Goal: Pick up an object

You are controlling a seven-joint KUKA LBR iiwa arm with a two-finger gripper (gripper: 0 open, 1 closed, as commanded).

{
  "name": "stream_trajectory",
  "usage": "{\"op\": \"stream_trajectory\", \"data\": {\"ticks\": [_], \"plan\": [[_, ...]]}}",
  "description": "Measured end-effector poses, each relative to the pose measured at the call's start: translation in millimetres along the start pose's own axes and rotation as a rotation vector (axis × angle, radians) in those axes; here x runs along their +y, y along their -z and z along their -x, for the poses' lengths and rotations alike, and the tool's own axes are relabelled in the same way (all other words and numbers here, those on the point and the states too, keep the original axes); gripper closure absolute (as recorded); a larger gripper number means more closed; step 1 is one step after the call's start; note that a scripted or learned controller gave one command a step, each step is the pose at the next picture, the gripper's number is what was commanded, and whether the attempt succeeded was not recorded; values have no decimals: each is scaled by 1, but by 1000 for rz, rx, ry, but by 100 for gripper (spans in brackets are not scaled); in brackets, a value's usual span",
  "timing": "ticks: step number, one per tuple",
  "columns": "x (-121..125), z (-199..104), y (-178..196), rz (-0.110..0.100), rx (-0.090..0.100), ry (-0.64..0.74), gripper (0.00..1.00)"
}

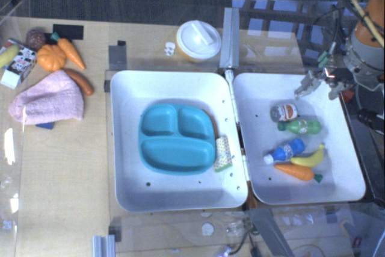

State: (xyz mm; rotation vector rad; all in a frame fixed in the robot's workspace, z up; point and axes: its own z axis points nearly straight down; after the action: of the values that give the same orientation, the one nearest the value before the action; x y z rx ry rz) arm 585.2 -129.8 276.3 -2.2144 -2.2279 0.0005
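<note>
Two white bins sit side by side on the worktop; the left bin holds a blue divided tray w/ a small patterned sponge at its right edge. The right bin has my pick options, clustered mid-bin: green bottle, blue bottle, banana, carrot, small can. My end effector hovers over the bin's upper right, above the can, nothing between the fingers, which look spread apart.

Judging handling: all look like light toy plastic, stiff, prob. slippery and prone to roll. The can seems best, nearest and apart from most, grip across its body. Blue bottle, banana and carrot touch each other, so crowding there. The green bottle lies just beside the can and could get bumped.

Off to the left: pink cloth, toy pumpkin, white lid, well apart, no obstruction.
</note>
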Motion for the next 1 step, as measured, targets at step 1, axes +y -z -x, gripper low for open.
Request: {"op": "stream_trajectory", "data": {"ticks": [1], "plan": [[14, -6, -181, 5, 0, 152, 0]]}}
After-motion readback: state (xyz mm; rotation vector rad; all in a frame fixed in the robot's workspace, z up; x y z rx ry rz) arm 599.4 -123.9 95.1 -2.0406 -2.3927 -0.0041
